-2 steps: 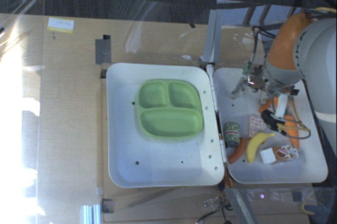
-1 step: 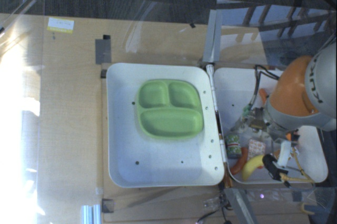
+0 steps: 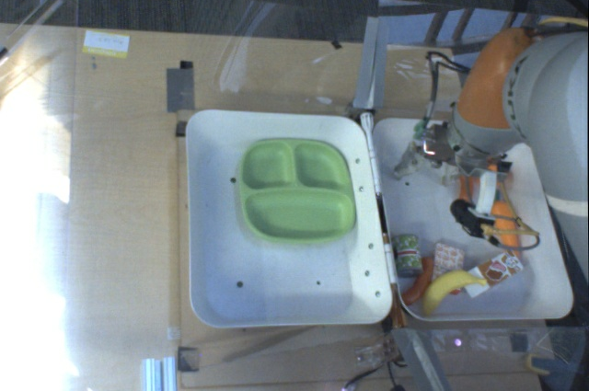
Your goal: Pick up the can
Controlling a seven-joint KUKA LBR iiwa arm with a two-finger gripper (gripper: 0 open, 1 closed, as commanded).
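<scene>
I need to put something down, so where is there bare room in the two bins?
Left bin: bare floor around the green divided tray, widest along the near edge. Right bin: crowded near corner with can and banana; arm above.

yellow sticker (image 3: 106, 42) on the bench, print too small to read, can (image 3: 406, 250) label illegible

One fixed cam above my bench (image 3: 92, 196), looking down at a slant, mid-range. Left bin (image 3: 207, 288) sits centre frame, right bin (image 3: 552, 288) at lower right; dark floor strip along the top. My arm (image 3: 525, 95) comes in from upper right.
</scene>
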